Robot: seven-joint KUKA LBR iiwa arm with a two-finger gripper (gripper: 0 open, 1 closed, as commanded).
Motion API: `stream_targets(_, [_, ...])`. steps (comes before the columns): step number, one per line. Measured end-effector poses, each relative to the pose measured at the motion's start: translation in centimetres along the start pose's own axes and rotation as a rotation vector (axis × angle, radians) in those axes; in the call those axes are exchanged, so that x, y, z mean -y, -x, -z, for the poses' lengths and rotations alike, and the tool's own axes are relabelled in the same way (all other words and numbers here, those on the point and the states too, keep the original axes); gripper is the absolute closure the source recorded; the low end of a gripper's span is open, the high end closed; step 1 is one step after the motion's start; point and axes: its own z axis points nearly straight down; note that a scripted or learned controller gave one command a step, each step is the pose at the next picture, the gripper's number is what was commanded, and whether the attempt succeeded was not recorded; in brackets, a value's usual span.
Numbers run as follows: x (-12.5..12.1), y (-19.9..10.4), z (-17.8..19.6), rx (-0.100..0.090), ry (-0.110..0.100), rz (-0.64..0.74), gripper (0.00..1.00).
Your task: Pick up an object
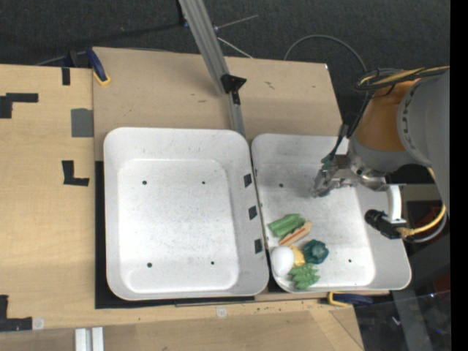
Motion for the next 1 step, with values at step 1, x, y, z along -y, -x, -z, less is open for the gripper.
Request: stream_targets(1, [0.35, -0.26, 6.21, 0.001, 0.007, -0.001, 1.0])
